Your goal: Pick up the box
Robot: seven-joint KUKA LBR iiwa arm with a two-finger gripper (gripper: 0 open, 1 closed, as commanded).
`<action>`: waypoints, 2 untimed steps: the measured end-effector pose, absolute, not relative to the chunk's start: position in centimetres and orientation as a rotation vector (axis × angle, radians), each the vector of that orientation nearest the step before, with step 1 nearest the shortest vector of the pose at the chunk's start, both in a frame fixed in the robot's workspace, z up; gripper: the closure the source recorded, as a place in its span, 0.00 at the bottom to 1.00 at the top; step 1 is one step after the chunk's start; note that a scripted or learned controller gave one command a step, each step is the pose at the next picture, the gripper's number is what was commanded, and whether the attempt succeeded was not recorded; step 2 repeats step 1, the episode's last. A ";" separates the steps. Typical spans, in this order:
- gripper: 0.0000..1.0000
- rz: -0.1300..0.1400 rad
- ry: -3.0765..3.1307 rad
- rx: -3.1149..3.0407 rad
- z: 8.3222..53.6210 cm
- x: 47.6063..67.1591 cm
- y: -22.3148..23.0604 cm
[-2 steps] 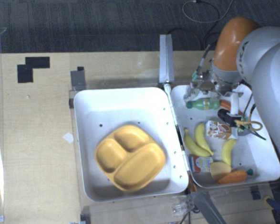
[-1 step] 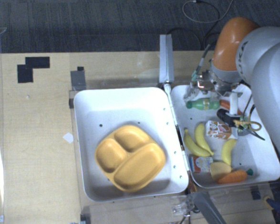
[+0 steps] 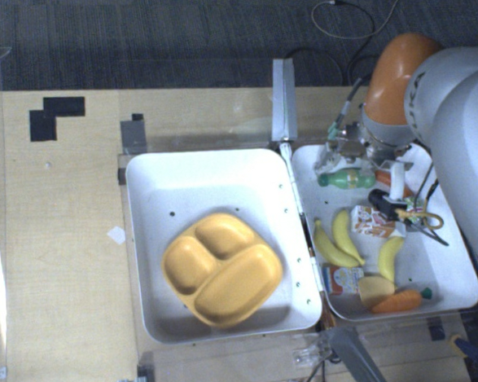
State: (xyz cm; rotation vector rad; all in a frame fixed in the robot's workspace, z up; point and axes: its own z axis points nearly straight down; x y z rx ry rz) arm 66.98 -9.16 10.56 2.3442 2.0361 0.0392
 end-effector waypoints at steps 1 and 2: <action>0.00 0.051 1.832 2.516 10.6 65.4 -9.1; 0.00 0.051 1.832 2.516 10.6 65.4 -9.1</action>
